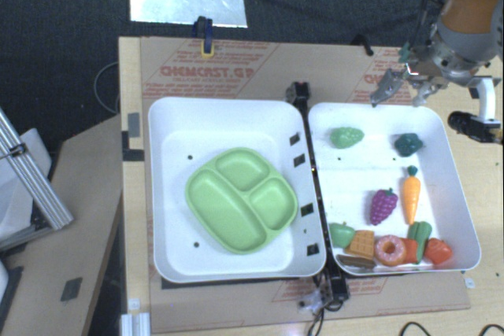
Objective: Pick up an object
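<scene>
My hand hangs spread wide and empty above the right bin's far rim. I'd take the carrot mid-bin: probably light, hard, slick plastic; pinch its thick middle.

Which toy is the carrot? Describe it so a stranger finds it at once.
Look in the right bin, the one full of toy food. Near its right wall, halfway down, the carrot stands on end beside the purple grapes. It alone is long, orange and pointed, with a small green top.
</scene>
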`<state>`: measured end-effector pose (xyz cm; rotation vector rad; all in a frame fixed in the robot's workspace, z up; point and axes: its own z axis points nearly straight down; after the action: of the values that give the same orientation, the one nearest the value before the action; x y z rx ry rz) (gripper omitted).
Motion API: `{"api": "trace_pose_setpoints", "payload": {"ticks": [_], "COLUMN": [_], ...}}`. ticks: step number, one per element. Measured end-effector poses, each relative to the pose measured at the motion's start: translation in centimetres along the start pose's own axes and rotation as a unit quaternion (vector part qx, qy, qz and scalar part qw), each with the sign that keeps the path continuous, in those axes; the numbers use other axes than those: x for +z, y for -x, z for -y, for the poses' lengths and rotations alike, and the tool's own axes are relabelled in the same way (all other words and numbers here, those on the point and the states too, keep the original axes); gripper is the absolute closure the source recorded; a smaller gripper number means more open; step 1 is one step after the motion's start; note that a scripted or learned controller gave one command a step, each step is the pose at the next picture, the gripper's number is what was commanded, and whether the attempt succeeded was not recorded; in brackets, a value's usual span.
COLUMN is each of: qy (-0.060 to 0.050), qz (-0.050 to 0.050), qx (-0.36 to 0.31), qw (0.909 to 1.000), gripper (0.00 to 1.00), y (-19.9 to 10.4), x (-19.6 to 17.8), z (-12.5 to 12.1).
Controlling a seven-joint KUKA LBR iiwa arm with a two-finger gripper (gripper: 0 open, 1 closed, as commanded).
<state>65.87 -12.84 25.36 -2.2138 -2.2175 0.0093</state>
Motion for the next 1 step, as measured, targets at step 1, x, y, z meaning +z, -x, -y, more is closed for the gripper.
{"api": "trace_pose_setpoints", "payload": {"ticks": [1], "qy": [0.006], "qz": [0.001], "qx": [-0.001], "qw": [1.0], "gripper": [0.0], "y": [-0.02], "x": [-0.76], "z": [-0.2]}}
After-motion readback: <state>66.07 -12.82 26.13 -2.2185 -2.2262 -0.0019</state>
